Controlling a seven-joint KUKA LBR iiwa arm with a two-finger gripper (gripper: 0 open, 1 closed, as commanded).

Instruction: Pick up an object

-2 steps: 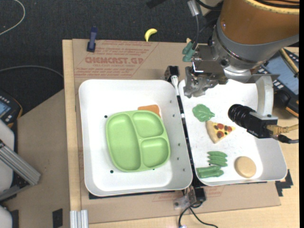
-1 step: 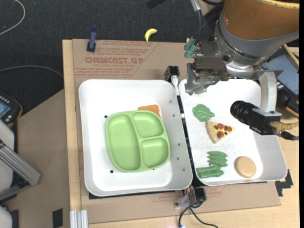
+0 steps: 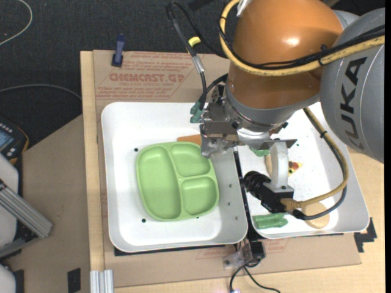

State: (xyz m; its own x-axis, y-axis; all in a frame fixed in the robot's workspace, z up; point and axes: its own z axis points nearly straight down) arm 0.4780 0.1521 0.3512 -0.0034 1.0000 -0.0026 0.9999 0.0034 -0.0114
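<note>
Camera view looks down at a slant on two shallow white bins set side by side, the left bin [image 3: 116, 182] and the right bin [image 3: 354, 200]. A green divided plate [image 3: 174, 182] with three compartments lies flat near the middle of the left bin. The grey arm [image 3: 360, 84] with its orange band [image 3: 281, 35] comes in from three o'clock and hangs over the wall between the bins. The gripper [image 3: 214, 140] sits just at the plate's one o'clock edge; whether it is open or closed cannot be told. In the right bin, a green flat piece [image 3: 270, 221] lies at six o'clock, beside a tan wooden spoon-like piece [image 3: 317, 215].
</note>
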